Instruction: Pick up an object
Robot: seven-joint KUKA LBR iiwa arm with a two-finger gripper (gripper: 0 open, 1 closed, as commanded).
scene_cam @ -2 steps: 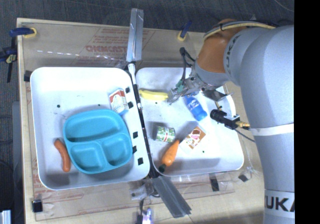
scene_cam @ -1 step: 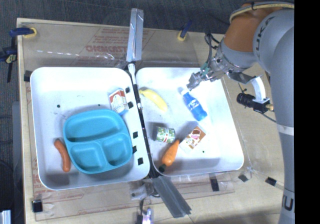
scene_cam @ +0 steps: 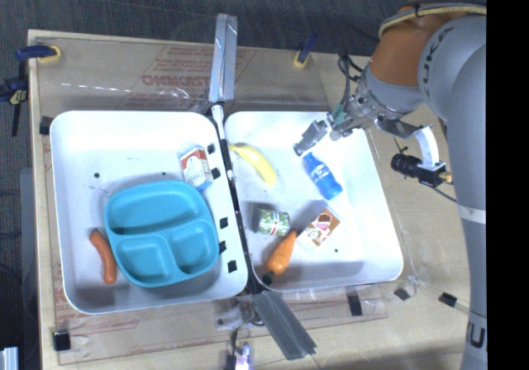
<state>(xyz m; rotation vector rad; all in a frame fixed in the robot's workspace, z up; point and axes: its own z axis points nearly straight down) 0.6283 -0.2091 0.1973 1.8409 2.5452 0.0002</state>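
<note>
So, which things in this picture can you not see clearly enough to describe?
- Gripper, camera view: too small and blurred to tell its finger state.
- Small carton in the left bin: print too small to read; the blue tray hides its lower edge.
- Green can and brown packet in the right bin: labels too small.
- Arm: cut off by the right edge.

Arm (scene_cam: 459,112): grey rounded links, orange band (scene_cam: 405,63) above wrist, thin black cables looped near it. Gripper (scene_cam: 310,141): small, grey metal.
</note>
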